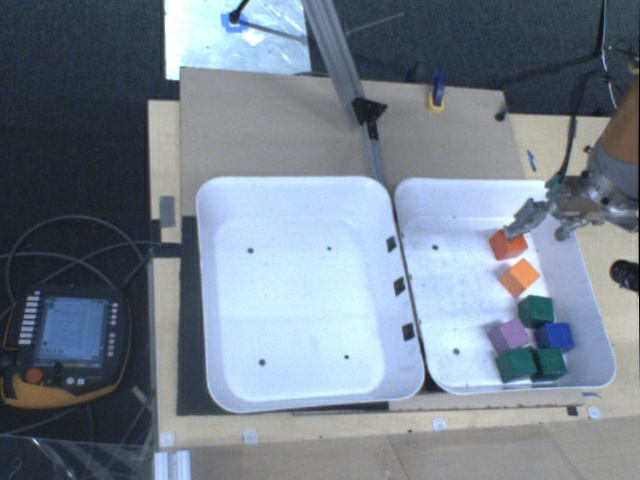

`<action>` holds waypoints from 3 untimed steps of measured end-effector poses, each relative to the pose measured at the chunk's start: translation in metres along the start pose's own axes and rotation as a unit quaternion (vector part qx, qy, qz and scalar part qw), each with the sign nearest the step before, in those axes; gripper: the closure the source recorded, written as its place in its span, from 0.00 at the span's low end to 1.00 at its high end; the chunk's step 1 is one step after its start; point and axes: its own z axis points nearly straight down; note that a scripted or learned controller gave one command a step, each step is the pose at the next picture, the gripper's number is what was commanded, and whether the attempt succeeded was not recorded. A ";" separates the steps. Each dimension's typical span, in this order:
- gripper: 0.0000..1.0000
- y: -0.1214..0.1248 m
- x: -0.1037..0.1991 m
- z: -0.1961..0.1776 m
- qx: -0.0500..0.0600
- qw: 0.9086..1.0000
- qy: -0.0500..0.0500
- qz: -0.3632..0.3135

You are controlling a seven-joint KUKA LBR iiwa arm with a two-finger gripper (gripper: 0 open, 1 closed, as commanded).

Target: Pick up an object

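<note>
You've got the arm (618, 143) coming in from the right edge, gripper (520, 226) down over the right bin (440, 218), at its upper right part. One finger tip sits on or right at the red-orange block (506, 243); can't tell whether it's touching or just above. Jaw state: can't tell from this angle, the second finger isn't clear. Nothing visibly held.

Taking the red-orange block as ref:
- orange block (519, 276) just below it, slightly right, apart from it
- dk green block (536, 310) further down, below the orange one
- purple block (511, 334) down-left of that green, touching or nearly
- blue block (555, 336) right of purple, below the dk green
- two more green blocks, (515, 365) and (549, 364), at the bottom of the cluster, against the bin's lower right corner
- left bin (215, 268) well to the left, beside the right bin, walls meeting in the middle
- teach pendant (66, 346) far left, off the bench, cables looped around it
- metal pole (335, 48) up-left, running diagonally to a black clamp (369, 111) above the bins' seam
</note>
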 end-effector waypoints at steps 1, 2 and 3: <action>0.00 0.000 0.000 0.000 0.000 1.000 0.000 0.000; 0.00 -0.002 0.004 0.042 0.002 1.000 0.000 0.001; 0.00 0.005 0.005 0.098 -0.003 1.000 -0.003 0.001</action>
